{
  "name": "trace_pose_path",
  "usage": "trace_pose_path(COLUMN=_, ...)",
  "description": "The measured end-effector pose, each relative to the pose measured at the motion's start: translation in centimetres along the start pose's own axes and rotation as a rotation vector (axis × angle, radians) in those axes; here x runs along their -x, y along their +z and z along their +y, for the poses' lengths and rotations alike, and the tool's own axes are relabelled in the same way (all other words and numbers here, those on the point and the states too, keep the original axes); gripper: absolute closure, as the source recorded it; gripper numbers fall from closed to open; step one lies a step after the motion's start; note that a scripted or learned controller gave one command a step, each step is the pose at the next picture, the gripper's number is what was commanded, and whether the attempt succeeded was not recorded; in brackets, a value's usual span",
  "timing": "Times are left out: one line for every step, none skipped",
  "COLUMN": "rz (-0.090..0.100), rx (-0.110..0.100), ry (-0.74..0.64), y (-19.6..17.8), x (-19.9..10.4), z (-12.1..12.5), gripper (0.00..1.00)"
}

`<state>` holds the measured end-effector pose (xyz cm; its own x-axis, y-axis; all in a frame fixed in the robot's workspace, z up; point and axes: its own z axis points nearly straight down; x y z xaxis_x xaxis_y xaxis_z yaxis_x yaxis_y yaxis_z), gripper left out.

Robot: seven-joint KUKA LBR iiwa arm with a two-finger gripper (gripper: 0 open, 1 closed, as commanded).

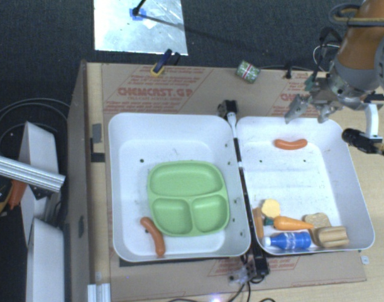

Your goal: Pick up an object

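green can (247, 72) | foil sheet (140, 17) | clamp (162, 62) | cables (25, 115)

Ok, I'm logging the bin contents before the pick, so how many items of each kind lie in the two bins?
Sausages: 2
Green divided plate: 1
Carrot: 1
Blue bottle: 1
Yellow round piece: 1
Bread slice: 1
Tan block: 1
Total: 8

Board under the bins: a brown sheet (179, 87) bears red printing.
Left print: reads "CHEMCAST GP" (155, 92), beyond the left bin.
Right print: red letters (293, 97) beyond the right bin, too blurred to read.
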<state>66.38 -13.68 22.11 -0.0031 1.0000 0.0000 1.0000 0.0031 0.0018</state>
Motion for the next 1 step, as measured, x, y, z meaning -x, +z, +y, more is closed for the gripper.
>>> trace_pose_path(rz=-0.001, rx=0.0, ry=0.002, y=4.88, x=2.87, z=-0.32, gripper=0.0)
